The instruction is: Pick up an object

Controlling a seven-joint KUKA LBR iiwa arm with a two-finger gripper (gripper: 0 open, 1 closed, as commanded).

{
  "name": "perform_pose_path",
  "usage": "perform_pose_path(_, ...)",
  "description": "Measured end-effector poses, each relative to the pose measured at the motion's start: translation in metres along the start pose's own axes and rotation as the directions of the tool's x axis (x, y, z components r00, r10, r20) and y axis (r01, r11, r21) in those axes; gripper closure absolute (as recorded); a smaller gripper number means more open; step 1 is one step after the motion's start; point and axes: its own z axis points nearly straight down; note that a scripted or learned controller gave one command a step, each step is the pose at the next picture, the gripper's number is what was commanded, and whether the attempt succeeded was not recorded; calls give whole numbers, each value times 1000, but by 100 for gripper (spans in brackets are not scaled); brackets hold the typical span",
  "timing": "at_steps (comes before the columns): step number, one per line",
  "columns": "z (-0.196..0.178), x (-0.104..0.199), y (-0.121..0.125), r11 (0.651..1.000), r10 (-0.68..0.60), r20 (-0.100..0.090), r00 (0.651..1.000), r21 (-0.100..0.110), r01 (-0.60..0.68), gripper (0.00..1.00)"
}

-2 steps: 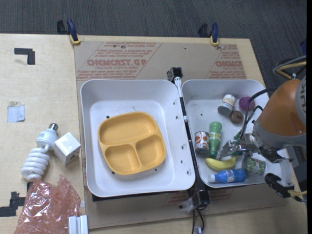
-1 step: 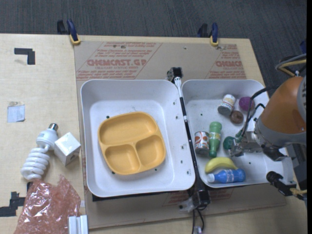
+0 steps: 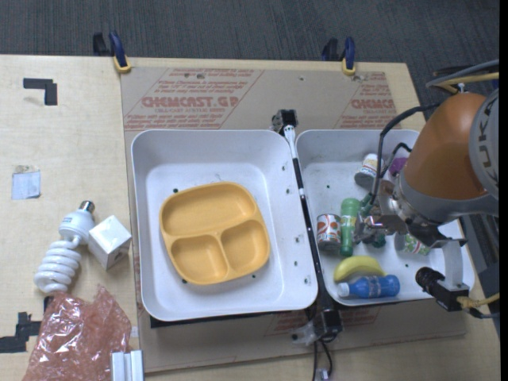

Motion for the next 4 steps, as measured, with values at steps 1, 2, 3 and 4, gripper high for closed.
perform_pose_path(1,0,0,0,1000,0,0,1000,0,0,0)
perform_pose_path(2,98,-43,-2,1000,3,-1,1000,1,-3,0)
perform_pose_path(3,88,-43,0,1000,4,0,1000,-1,-4,100)
perform_pose_path(4,88,-43,-1,1000,4,0,1000,-1,-4,0)
